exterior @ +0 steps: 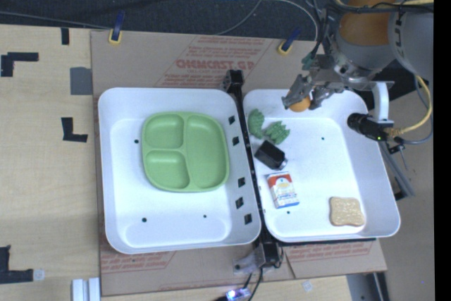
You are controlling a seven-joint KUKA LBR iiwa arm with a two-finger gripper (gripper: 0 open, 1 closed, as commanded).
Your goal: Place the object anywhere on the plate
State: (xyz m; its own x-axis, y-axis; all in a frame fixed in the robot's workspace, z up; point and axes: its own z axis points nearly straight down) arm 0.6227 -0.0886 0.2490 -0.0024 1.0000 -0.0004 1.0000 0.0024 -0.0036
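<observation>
Camera view has the gripper (304,99) at the upper right of the frame, above the right bin's (366,222) far edge, its fingers pinching a small orange object (300,105). Left of centre, the green divided plate (186,151) lies in the left bin (120,222). Green broccoli toy (268,127), black block (270,153), red-and-white carton (282,190) and tan cracker (346,211) sit in the right bin

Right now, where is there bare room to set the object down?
The green plate has all three compartments bare. The right bin is bare between the tan biscuit and the tool. Its left edge is crowded: green toy, black block, small carton.
</observation>
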